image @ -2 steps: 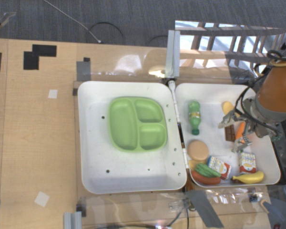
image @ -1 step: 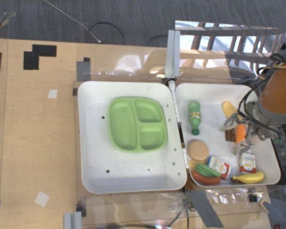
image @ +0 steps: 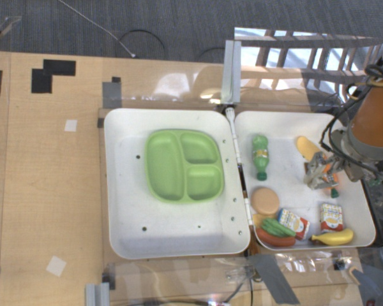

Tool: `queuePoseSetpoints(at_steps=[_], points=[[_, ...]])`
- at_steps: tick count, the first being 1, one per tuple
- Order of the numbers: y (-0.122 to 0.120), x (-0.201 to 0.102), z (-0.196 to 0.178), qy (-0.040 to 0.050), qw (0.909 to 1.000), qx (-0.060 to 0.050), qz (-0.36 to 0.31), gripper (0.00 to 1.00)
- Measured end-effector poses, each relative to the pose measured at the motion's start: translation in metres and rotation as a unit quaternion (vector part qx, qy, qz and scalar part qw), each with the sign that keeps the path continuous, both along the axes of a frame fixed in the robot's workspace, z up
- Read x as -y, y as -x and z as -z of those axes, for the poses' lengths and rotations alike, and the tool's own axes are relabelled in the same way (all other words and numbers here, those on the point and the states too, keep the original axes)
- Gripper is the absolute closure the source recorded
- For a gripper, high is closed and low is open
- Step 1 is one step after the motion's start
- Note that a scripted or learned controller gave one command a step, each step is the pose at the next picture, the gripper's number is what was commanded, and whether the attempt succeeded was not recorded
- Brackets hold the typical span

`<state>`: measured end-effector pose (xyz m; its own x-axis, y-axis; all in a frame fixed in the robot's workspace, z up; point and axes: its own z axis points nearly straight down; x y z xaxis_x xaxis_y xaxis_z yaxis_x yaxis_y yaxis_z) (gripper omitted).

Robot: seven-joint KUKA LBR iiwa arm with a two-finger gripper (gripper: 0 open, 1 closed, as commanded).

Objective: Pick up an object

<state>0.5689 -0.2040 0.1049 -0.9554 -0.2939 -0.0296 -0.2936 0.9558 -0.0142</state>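
I see gripper (image: 320, 173) low in right bin (image: 284, 123), center-right of frame, just below yellow item (image: 306, 147); can't tell jaw state. Green bottle (image: 260, 157) sits left of it.

The table (image: 45, 190) looks like pale, matt wood. Both white bins (image: 134, 234) are smooth plastic with a soft sheen. The green divided plate (image: 184, 166) in the left bin is matt plastic; beside it, the green bottle (image: 260, 157) and banana (image: 333, 237) look glossy.

No text can be read.
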Motion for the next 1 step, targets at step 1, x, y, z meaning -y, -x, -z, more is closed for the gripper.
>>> queuePoseSetpoints(at_steps=[1], points=[[0.0102,-0.0418,-0.135,-0.0019,0.9981,-0.003,0.062,1.0]])
